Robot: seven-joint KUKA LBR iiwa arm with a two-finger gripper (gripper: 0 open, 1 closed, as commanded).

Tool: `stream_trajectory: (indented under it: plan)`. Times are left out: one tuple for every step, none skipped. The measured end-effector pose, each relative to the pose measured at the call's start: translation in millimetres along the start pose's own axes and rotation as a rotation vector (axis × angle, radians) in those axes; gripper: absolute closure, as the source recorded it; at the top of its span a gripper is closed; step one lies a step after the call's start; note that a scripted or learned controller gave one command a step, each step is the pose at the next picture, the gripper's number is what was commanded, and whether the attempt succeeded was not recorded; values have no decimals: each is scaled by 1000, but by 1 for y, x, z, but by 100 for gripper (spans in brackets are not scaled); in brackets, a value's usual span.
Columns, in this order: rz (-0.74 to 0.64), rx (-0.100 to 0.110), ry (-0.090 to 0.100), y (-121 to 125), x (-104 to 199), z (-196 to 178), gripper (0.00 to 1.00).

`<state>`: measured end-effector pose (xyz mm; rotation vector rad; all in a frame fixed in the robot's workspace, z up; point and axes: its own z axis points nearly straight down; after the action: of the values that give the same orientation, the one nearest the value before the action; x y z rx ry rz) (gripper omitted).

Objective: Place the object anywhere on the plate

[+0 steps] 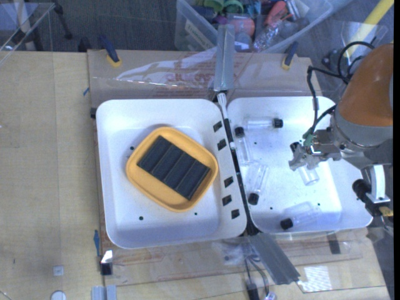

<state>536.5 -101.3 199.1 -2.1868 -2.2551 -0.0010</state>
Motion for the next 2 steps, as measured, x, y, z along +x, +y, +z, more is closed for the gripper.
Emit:
stream_trajectory:
  plan:
    - [-75, 0, -1, 30, 79, 15, 100]
    - [-182, 2, 0, 21, 132, 0, 100]
